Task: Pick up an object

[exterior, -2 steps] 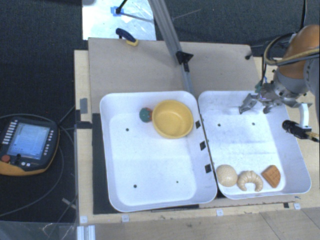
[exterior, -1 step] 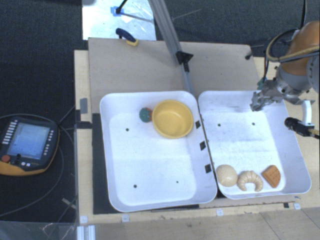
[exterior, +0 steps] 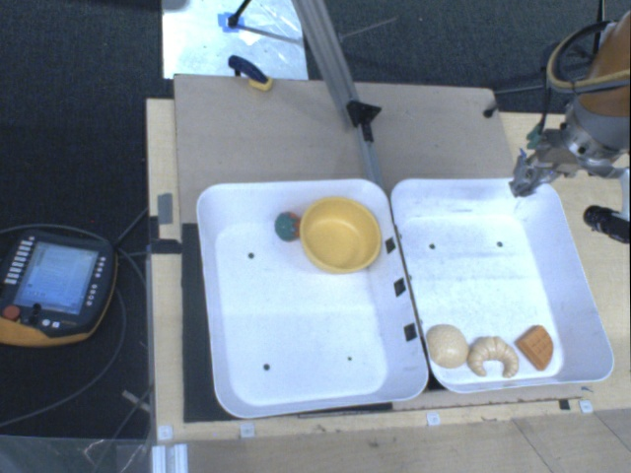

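You see a tan bench [exterior: 325,126] on dark floor, with a left bin [exterior: 296,363] and a right bin [exterior: 493,264] side by side. The claw [exterior: 525,182] hangs over the right bin's far edge; you cannot tell how it is set. The yellow bowl [exterior: 340,235] sits in the left bin, well apart from the claw. The round bun [exterior: 447,346], croissant [exterior: 494,355] and waffle piece [exterior: 536,347] lie along the right bin's near edge.

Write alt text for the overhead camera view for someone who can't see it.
A grey robot arm's gripper hovers over the far right corner of the right white bin, which holds a round bun, a croissant and a small waffle along its near edge. The left bin holds a yellow bowl beside a small green ball.
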You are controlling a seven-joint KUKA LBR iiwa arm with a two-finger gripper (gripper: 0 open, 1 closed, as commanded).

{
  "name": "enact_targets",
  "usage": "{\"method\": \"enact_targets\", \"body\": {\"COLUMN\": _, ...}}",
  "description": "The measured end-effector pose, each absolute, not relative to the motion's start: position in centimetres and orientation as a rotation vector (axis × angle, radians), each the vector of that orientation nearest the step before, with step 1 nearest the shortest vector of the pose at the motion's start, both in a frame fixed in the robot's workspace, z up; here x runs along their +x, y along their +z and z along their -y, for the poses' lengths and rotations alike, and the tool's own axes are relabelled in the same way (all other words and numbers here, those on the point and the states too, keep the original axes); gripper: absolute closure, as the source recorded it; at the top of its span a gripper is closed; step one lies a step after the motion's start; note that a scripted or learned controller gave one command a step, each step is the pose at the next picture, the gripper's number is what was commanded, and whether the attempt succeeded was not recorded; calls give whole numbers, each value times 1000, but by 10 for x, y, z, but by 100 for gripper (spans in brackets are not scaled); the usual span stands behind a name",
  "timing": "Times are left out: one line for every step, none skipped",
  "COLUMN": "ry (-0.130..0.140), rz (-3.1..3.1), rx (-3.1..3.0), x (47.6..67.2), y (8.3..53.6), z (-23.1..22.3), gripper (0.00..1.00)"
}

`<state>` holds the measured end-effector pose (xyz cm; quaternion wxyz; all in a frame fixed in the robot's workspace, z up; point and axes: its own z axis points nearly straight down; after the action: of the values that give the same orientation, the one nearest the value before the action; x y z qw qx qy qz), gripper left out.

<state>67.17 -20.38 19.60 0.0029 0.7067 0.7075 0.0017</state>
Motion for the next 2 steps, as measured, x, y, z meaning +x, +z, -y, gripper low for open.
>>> {"method": "enact_targets", "body": {"ry": 3, "rz": -2221, "rx": 2219, "x": 672, "y": 219, "z": 204, "gripper": 100}}
{"method": "enact_targets", "body": {"ry": 3, "rz": -2226, "rx": 2216, "x": 675, "y": 231, "z": 154, "gripper": 100}}
